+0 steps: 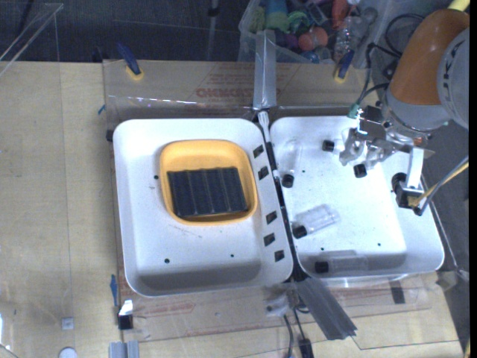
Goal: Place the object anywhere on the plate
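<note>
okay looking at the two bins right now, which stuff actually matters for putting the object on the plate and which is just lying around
Belongs to the job:
- yellow plate in the left bin, a dark ridged block lying on it
- clear plastic object in the right bin
- gripper, over the right bin's far side

Just lying about:
- tub of colourful toys behind the bins
- blue clamps at the back

Even overhead light, glare on the white bins [373,222], soft shadows, slightly soft focus, dark background
</note>
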`<action>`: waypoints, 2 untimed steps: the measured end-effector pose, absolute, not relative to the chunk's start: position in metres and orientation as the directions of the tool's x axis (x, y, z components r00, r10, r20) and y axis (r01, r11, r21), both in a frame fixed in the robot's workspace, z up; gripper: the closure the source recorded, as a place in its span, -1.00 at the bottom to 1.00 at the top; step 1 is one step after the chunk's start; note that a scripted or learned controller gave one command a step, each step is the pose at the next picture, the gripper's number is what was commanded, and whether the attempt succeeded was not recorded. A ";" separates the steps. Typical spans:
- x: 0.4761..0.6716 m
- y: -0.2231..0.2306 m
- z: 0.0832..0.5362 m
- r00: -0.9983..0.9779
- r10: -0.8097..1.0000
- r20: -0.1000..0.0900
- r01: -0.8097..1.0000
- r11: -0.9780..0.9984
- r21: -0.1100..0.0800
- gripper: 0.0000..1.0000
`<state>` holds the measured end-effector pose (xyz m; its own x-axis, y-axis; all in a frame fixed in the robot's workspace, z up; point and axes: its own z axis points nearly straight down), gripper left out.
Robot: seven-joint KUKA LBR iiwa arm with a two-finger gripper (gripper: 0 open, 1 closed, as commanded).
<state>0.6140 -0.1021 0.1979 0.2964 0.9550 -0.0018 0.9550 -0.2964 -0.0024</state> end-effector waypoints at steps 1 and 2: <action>0.614 -0.102 0.198 0.296 0.955 -0.002 0.955 -0.296 -0.002 -1.00; 0.654 -0.143 0.255 0.079 0.997 -0.002 0.997 -0.079 0.002 -1.00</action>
<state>0.6541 -0.1432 0.2555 0.0793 0.9968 -0.0015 0.9968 -0.0793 0.0019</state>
